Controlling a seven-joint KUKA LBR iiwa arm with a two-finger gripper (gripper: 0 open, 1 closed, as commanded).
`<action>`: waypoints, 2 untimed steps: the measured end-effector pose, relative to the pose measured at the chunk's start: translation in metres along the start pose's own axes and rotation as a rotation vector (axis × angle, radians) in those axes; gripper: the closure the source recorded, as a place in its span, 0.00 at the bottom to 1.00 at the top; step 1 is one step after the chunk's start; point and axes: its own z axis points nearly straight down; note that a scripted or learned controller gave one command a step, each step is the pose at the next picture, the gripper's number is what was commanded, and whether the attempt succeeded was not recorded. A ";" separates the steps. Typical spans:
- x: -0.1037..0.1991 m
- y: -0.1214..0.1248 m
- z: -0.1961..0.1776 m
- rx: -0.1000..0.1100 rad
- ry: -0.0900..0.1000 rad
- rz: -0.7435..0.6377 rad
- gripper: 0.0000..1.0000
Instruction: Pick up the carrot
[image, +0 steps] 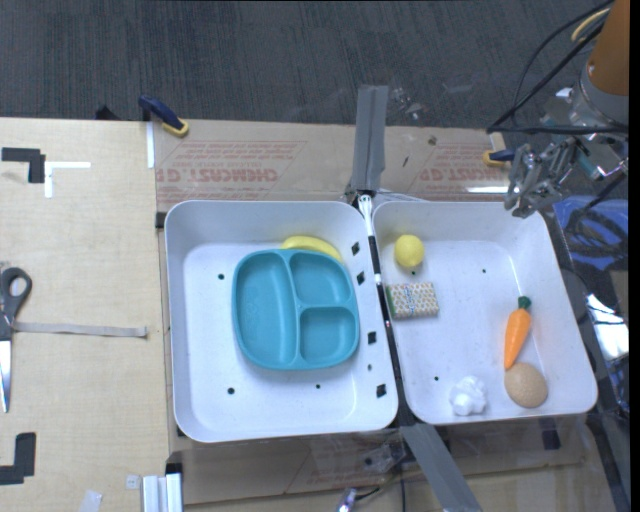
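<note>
Toward the right side of the right bin (480, 255), we are seeing the carrot (515, 335) lying with its green tip pointing up the view, just above a tan egg (526, 384) and near a white fluffy ball (467, 397). We are watching the pincer (527, 190) hanging above that bin's far right corner, well apart from the carrot; we cannot tell how it is set. We are also noting a lemon (408, 250), a sponge (413, 299), and a blue divided plate (296, 308) lying in the left bin (195, 330).
</note>
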 end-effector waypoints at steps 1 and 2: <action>0.058 0.053 0.037 -0.003 0.004 -0.033 1.00; 0.088 0.108 0.077 -0.006 0.004 -0.572 1.00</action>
